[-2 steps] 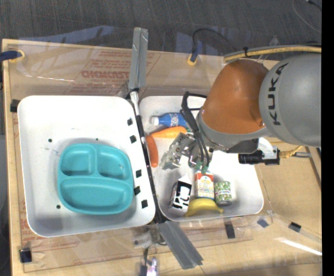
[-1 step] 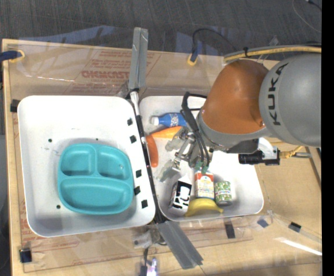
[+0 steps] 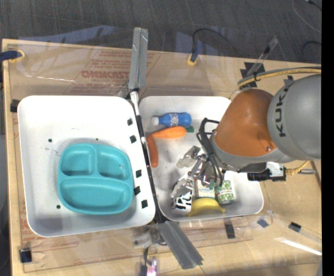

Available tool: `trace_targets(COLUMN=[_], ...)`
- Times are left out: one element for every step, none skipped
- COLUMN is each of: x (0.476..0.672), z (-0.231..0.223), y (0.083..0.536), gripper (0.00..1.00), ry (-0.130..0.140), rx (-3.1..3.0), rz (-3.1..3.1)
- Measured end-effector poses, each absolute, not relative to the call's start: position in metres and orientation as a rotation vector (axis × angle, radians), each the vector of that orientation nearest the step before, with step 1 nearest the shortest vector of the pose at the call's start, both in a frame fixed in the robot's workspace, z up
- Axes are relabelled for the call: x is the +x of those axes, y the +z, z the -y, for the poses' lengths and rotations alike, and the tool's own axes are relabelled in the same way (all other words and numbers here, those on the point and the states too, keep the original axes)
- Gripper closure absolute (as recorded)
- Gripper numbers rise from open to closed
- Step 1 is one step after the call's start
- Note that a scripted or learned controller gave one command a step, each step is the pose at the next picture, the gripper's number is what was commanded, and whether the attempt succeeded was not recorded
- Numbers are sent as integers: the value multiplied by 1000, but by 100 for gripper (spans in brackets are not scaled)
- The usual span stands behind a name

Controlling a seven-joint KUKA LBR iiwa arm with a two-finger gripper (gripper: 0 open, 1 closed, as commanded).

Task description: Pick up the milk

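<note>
The milk (image 3: 182, 201) is a small black-and-white patterned carton lying at the front of the right bin (image 3: 245, 207), pressed against a yellow banana (image 3: 207, 206). My gripper (image 3: 185, 173) hangs low over the bin's middle, just behind and above the carton. Its two metal fingers (image 3: 189, 156) are spread apart, and the nearer one reaches down close to the carton's top. Nothing sits between them. The grey arm with its orange band (image 3: 245, 131) covers the bin's right side.
A green can (image 3: 226, 193) stands right of the banana. At the back of the right bin lie a blue bottle (image 3: 174, 120), a carrot (image 3: 169, 133) and a red-orange stick (image 3: 153, 150). The left bin (image 3: 34, 125) holds a teal divided plate (image 3: 95, 178).
</note>
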State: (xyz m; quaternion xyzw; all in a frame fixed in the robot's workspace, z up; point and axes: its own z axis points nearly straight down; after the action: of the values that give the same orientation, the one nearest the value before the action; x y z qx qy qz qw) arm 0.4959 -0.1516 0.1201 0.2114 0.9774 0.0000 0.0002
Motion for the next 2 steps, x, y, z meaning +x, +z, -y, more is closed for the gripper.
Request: trace_targets(x=[482, 489], z=[187, 185], y=[95, 106], gripper=[0, 100], ry=[-1, 0], rx=[599, 584], rz=[-3069, -3053])
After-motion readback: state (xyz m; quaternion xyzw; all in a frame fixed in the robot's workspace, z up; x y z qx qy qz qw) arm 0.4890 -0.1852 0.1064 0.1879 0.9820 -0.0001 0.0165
